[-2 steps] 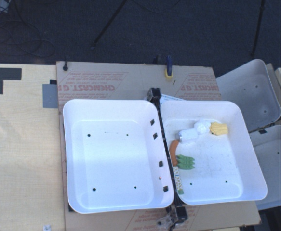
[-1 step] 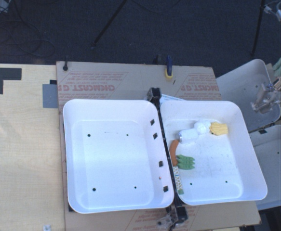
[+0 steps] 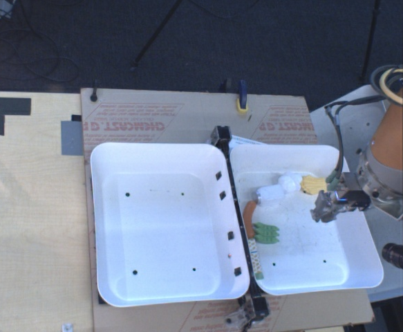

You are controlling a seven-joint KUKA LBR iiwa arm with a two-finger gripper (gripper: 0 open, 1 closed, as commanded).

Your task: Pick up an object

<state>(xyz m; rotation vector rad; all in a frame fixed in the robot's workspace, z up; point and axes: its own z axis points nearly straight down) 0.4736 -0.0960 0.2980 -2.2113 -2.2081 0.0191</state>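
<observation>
Right bin: orange piece by the left wall, touching a green piece; white lumps toward the back; yellow piece just beside them. Gripper over the bin's right half, near the yellow piece; jaw state cannot be told; nothing seen between them. Left bin: bare white floor.

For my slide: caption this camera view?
Gripper poised over right bin holding orange, green, white and yellow objects.

Two smooth white plastic bins rest on matt brown cardboard.
</observation>
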